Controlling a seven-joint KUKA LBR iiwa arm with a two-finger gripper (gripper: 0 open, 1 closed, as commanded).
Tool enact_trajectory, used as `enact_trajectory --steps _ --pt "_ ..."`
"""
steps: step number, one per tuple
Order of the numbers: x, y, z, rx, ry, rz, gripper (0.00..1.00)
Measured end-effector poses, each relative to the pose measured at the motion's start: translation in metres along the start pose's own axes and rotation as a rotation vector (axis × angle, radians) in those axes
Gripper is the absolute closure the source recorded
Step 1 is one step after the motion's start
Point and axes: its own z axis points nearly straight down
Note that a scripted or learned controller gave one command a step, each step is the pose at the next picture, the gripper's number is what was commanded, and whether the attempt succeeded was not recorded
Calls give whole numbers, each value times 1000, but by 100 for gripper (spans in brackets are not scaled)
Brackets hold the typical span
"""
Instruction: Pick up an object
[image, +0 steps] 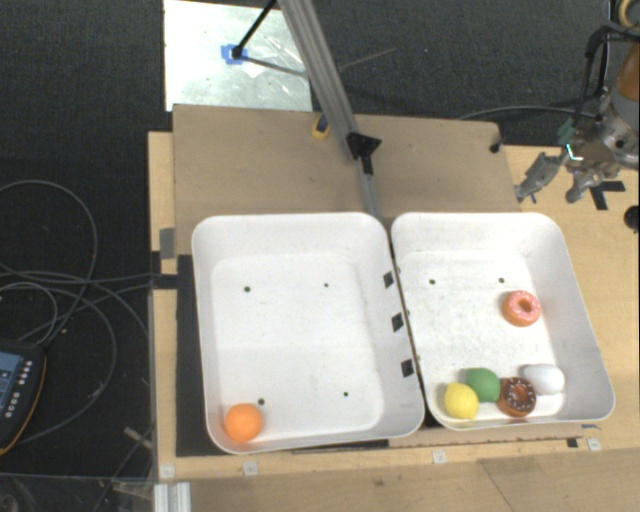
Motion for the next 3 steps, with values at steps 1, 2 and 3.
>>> enact_trajectory --steps 1,2,3 --pt "0 1 -3 -3 -2 -2 0" --pt "8 2 42 -1 0 -1 0" --pt "17 7 94 0 0 -2 0"
